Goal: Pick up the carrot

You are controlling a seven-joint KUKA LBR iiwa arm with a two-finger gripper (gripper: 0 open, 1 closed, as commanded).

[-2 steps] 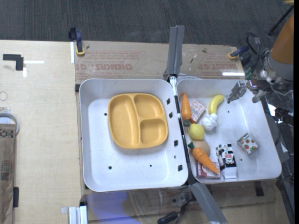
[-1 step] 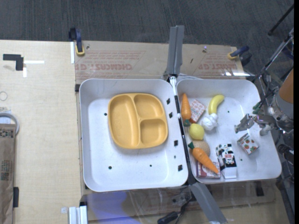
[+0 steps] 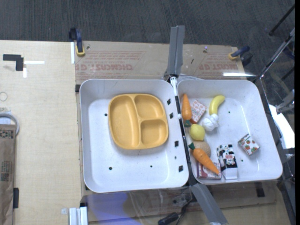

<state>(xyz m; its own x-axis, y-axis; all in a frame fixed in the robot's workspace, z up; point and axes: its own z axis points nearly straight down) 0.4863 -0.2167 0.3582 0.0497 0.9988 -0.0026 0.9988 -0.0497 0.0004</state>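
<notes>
Two orange carrots lie in the right bin, both close to its left wall. One carrot lies near the bin's back left corner, beside a small printed packet. The other carrot has a green top and lies slanted at the front, resting on a flat red and white packet.
Also in the right bin are a banana, a white lumpy item, a lemon, a cow-print carton and a small box. A yellow divided plate sits in the left bin.
</notes>
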